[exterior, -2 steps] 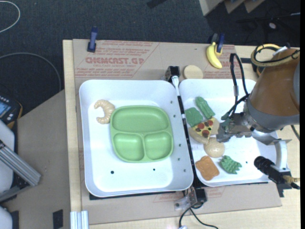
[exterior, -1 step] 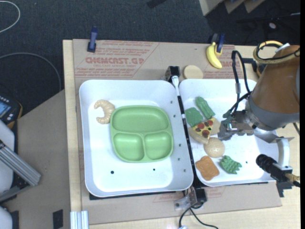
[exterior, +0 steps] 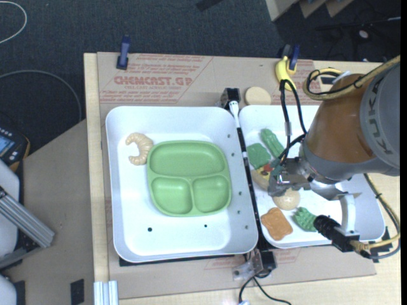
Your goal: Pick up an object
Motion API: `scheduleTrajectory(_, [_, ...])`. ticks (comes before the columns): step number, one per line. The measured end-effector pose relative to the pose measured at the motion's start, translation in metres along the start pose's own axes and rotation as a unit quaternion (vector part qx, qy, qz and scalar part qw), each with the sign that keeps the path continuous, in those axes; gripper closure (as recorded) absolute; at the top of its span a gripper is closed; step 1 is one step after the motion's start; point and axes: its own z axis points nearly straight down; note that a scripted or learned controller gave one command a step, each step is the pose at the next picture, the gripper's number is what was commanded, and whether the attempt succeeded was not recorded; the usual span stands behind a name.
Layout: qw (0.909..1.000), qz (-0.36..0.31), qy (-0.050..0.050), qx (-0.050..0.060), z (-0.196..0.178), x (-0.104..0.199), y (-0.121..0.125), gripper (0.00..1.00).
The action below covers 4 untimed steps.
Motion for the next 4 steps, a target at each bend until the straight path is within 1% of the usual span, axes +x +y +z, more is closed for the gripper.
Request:
scheduleTrajectory(1, [1.0, -0.002, 0.0, -0.005, -0.042, 0.062, 0.002, 1.0])
scheduleTrajectory(2, [0.9999, 0.003, -0.002, -0.011, -0.178, 0.014, 0.002, 1.0])
scheduleTrajectory(3, [1.0, 0.001, -0.002, -0.005, -0.181, 0.017, 0.001, 1.0])
scheduleTrajectory(4, [1.0, 0.004, -0.002, 0.001, -0.066, -0.013, 0.069, 1.0])
